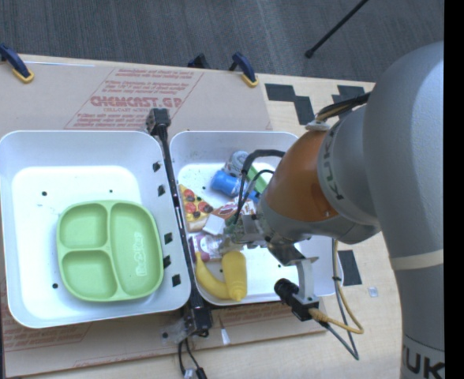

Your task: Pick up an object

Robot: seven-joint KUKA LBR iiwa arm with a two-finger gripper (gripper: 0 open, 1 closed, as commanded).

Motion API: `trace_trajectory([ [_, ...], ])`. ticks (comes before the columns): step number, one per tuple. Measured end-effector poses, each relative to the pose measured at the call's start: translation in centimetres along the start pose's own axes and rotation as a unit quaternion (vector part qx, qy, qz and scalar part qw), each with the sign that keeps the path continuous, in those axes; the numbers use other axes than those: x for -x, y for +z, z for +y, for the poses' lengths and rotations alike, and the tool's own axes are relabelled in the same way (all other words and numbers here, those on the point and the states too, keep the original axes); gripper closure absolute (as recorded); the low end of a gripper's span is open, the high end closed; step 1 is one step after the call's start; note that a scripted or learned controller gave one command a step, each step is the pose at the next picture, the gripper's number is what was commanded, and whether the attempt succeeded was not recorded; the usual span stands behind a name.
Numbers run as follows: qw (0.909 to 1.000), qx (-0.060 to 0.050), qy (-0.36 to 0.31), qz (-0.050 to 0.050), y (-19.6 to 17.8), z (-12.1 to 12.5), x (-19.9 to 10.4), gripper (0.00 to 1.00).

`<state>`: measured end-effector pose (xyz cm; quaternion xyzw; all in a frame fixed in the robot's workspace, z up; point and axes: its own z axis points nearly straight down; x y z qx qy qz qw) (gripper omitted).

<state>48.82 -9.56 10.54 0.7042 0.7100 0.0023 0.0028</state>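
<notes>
The arm (pixel 327 180) hangs over the right bin (pixel 186 152); its hand is hidden, so I cannot tell its state. A banana (pixel 220 279) lies at that bin's 7 o'clock. The left bin (pixel 27 164) holds a green divided plate (pixel 110 251). Cardboard (pixel 137 97) covers the bench above grey carpet (pixel 137 14).

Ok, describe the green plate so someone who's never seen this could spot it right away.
Look in the left white bin, the one away from the arm. The green divided plate lies flat in it, pale green with three compartments, and nothing else sits beside it.
</notes>
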Motion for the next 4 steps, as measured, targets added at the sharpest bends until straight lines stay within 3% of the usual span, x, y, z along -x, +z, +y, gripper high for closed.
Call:
trace_trajectory([
  [1, 1.0000, 0.000, -0.002, 0.000, -1.0, 0.1, 0.0, 1.00],
  [2, 1.0000, 0.000, -0.002, 0.000, -1.0, 0.1, 0.0, 0.00],
  [3, 1.0000, 0.000, -0.004, 0.001, -2.0, 0.2, -0.1, 1.00],
  [4, 1.0000, 0.000, -0.005, 0.001, -3.0, 0.3, -0.1, 1.00],
])
